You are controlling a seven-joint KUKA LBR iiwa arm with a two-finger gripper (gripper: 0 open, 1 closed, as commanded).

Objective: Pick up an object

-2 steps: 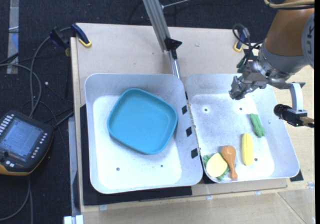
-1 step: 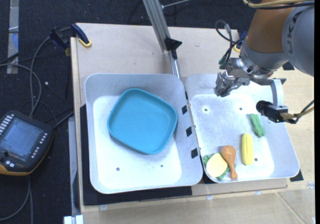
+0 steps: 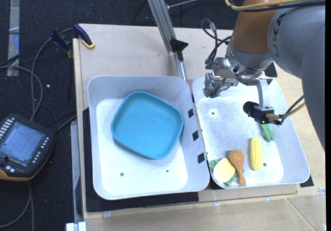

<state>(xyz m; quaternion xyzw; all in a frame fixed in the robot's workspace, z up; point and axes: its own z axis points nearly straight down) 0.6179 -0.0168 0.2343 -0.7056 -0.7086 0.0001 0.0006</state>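
My gripper (image 3: 212, 89), its opening impossible to tell from here, hangs at the far left of the right bin (image 3: 222, 121), well apart from the corn cob (image 3: 255, 153), which lies ahead-right with its long axis pointing away from me.

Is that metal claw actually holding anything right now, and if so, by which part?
Nothing shows in the claw. It hangs at the far end of the right bin, apart from the corn cob and drumstick at the near end.

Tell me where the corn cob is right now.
The corn cob lies in the right bin, toward its near right corner, just right of the drumstick and below the green piece. The gripper is at the bin's far left corner, well away.
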